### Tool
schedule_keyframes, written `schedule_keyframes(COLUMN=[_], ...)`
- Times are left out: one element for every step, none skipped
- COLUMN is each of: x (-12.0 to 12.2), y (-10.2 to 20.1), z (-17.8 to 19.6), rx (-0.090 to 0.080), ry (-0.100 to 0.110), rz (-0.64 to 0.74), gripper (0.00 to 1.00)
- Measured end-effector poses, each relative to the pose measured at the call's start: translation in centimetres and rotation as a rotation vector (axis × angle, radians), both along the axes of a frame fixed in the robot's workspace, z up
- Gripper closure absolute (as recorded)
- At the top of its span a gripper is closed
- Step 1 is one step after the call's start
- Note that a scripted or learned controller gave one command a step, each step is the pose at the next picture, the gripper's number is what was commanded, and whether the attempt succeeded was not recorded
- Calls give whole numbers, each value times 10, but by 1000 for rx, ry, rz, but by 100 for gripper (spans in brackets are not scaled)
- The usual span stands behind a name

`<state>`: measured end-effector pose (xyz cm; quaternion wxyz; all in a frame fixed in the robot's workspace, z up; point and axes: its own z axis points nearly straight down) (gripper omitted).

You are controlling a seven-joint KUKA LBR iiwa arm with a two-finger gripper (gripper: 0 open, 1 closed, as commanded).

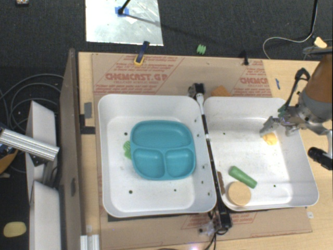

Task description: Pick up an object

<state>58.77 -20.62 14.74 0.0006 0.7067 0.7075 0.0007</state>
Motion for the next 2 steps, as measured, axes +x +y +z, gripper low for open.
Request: schedule_keyframes(x=[19, 21], y=[0, 0], z=[-66, -50], rx=[-1, -2], ry=[1, -6], rz=[5, 6], gripper=[0, 100])
